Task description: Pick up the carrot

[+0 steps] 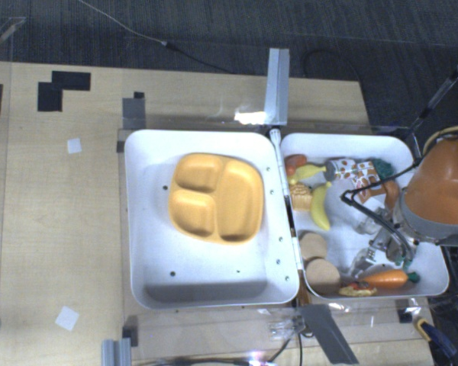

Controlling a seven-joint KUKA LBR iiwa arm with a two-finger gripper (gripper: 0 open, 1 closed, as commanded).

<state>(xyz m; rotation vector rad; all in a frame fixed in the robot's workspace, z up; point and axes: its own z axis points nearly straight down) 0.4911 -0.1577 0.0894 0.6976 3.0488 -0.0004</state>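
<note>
Jaws stand slightly parted and hold nothing, as far as this slanted view allows, the gripper (372, 256) poised low in the right bin (435, 277) just above and to the left of the carrot (385, 279), which lies on its side along the near wall, its green top pointing right. By the look of it this is the approach step: the fingers are near the carrot but not yet around it, and the next move calls for a short shift toward the near wall and a descent that brings the fingers astride the carrot's narrow body without jamming against the bin's edge. Largest in the scene is the pale wooden bench (53, 227), marked with black blocks at its far left, set against a dark floor crossed by a thin cable. On it sit the two white bins, the left bin (149, 280) bearing a yellow tray (217, 197) with three wells. The arm (443, 185) fills the right bin's far side. Smaller items crowd that bin: a banana (319, 207), a patterned box (359, 172), two round brown pieces near the carrot.
</note>
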